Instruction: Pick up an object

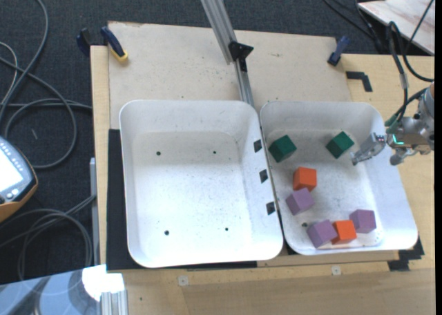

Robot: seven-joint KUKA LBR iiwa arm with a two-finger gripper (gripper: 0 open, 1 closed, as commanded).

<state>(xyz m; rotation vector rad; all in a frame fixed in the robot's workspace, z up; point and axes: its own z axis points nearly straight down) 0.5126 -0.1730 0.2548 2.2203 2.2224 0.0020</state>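
Note:
The right bin [397, 203] holds several cubes. Two green cubes [282, 148] [340, 144] lie near its back, an orange cube [304, 178] and a purple cube [300, 201] sit mid-bin. Along the front lie a purple cube [321, 232], an orange cube [344, 231] touching it, and another purple cube [363, 221]. My gripper [381, 155] hovers over the bin's right rim, just right of the second green cube. It is open and nothing is between its fingers.
The left bin [131, 168] stands beside the right one on the wooden bench. A metal rail [217, 13] slants down to the gap between the bins. Blue clamps [114, 43] [338, 50] sit at the bench's back corners.

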